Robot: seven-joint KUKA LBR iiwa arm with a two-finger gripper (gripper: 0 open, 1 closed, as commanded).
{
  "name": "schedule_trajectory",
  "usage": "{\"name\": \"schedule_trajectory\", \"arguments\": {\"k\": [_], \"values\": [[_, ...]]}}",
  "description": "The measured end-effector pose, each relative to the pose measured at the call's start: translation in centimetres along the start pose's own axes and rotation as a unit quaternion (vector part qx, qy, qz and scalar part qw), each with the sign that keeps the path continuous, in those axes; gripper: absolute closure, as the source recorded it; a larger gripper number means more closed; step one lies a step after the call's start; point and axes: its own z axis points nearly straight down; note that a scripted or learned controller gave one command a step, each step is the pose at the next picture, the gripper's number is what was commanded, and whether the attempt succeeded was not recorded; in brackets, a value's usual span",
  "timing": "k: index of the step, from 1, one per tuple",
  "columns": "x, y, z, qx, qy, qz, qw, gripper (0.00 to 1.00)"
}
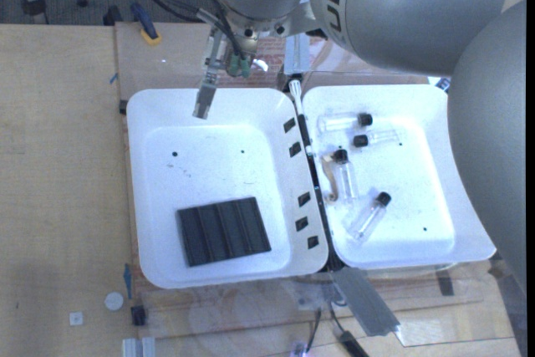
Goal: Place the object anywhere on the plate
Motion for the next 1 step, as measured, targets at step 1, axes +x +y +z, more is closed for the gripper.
{"name": "schedule_trajectory", "arguments": {"k": [1], "values": [[-0.12, 0.08, -1.2, -0.003, -0.003, 0.001, 1.0, 1.0]]}}
